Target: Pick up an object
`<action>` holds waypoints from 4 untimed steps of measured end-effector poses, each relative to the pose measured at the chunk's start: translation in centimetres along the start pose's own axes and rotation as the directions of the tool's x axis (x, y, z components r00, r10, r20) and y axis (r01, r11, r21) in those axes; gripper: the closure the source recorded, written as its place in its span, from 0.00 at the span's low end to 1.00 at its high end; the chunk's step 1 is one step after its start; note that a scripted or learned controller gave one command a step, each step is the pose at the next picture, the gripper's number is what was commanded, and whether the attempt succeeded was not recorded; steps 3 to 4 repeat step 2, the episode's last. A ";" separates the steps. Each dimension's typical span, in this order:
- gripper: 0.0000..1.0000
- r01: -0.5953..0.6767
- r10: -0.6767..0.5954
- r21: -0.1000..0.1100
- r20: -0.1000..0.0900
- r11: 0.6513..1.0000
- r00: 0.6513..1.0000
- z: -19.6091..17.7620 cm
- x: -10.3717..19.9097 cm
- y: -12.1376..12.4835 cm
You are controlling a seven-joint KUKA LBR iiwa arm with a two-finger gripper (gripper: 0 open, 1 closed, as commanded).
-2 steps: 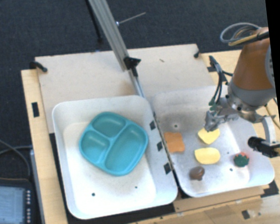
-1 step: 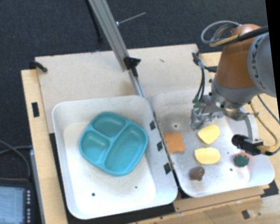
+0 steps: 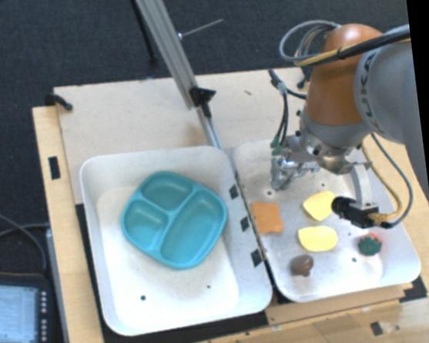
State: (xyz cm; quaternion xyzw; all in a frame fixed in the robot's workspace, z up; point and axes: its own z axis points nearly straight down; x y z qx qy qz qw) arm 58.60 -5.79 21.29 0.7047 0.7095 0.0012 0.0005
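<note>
One gripper (image 3: 283, 172): low over the upper-left part of the right bin (image 3: 404, 272); whether it is open or closed cannot be told from this slant, and no object is seen in it.
Nearest object: the orange square (image 3: 267, 217), at 7 o'clock from the gripper, near but apart, lying flat just beside the bin's left wall.
Other candidates: the upper yellow piece (image 3: 319, 206) at 4 o'clock, the lower yellow piece (image 3: 317, 238) beyond it at 5 o'clock, the brown lump (image 3: 302, 265) at 6 o'clock, and the green item (image 3: 370, 245) farthest out.
Risk, orange square: it looks thin (a judgement), so a grasp may skid over it or shove it against the wall.
Risk, yellow pieces: they sit close together, so closing on one could nudge the other.
Edges: the left wall lies close at 9 o'clock and the top rim at 12 o'clock, leaving little side room.
Open room: bare bin floor lies between the gripper and the objects.
Left bin (image 3: 99, 243): holds a teal divided plate (image 3: 175, 218), well apart at 8 o'clock.
</note>
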 end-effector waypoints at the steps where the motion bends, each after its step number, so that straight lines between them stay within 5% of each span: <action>1: 1.00 0.001 -0.001 0.000 -0.001 1.000 1.000 -0.8 5.4 0.2; 2: 1.00 0.001 -0.001 0.001 -0.001 1.000 1.000 -0.4 10.8 2.0; 4: 1.00 0.001 -0.001 0.001 -0.001 1.000 1.000 -0.4 10.8 2.0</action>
